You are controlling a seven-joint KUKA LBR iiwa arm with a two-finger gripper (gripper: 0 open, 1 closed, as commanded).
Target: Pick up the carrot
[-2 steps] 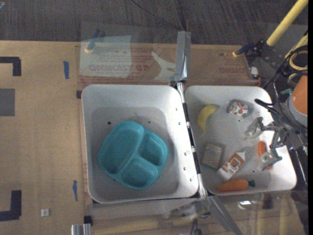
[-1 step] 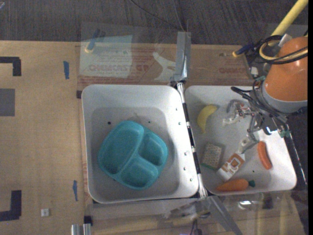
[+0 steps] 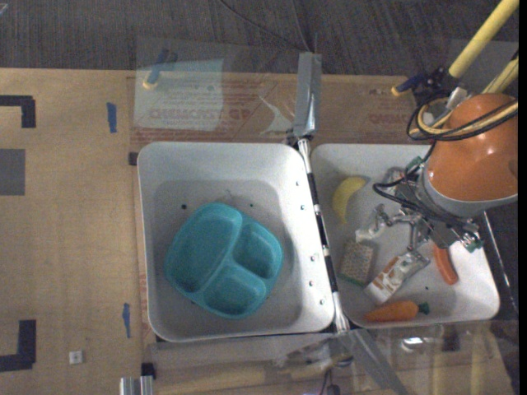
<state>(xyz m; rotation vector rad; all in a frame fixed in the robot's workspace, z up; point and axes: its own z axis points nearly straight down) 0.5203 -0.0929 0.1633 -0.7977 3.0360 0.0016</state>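
We see the carrot (image 3: 396,310) lying flat near the front edge of the right bin (image 3: 486,303), with its green end pointing right. The gripper (image 3: 409,235) hangs above the carrot, over a small packet (image 3: 394,274), and its fingers look spread apart with nothing between them. A yellow lemon (image 3: 348,194) sits far behind the carrot, and a teal plate (image 3: 224,258) rests in the left bin (image 3: 156,220).

Single fixed camera above bench (image 3: 66,220), looking down at slant on both white bins (image 3: 156,220), arm (image 3: 473,151) entering right.
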